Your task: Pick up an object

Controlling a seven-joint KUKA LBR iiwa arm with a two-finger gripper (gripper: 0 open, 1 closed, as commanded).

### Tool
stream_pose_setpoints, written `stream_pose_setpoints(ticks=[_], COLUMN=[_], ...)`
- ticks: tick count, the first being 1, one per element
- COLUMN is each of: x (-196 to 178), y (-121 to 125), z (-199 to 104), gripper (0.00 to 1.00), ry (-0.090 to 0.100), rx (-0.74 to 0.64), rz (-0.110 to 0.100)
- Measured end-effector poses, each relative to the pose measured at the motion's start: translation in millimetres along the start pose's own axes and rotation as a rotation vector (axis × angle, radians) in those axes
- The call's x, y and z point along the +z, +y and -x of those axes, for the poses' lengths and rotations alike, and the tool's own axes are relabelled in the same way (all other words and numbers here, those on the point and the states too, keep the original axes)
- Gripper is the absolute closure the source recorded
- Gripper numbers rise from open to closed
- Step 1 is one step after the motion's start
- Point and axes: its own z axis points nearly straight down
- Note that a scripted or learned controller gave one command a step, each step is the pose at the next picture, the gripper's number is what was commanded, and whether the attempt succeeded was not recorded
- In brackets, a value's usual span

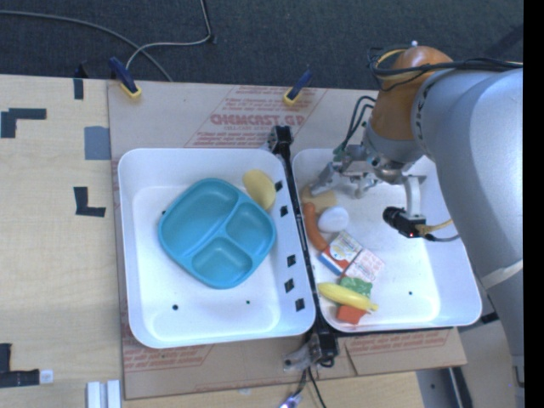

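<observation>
The pincer [333, 179] hangs low over the upper left corner of the right bin [442, 300], its metal parts pointing toward the divider between the two bins; whether it is released or clenched cannot be told from this slanted view, and nothing shows clearly caught in it. Just below it lie the nearest candidates: an orange carrot-like piece [314, 225] running along the bin's left wall, and a pale round object [333, 218] touching or nearly touching that piece. Further down the same bin sit a small printed packet [357, 260], a yellow banana-shaped toy [344, 295] and a red-orange item [350, 314] partly under it. Across the divider, the left bin [149, 308] holds a blue sectioned plate [218, 232] with a yellow lemon-like object [259, 188] at its upper right rim. Judging from the pose, the step in hand looks like the approach or descent onto a target, with no pick yet secured. The next move calls for settling on one thing, probably the pale round object or the carrot piece, lining up over it clear of the bin wall, then closing and lifting straight up; the crowding of those two could spoil a clean grasp.
</observation>
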Motion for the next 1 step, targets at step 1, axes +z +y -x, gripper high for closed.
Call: stream_pose_setpoints(ticks=[1], x=[-88.8], y=[-57.5], z=[-61.9], gripper=[0.00], ry=[0.006], rx=[-0.001], rz=[-0.003])
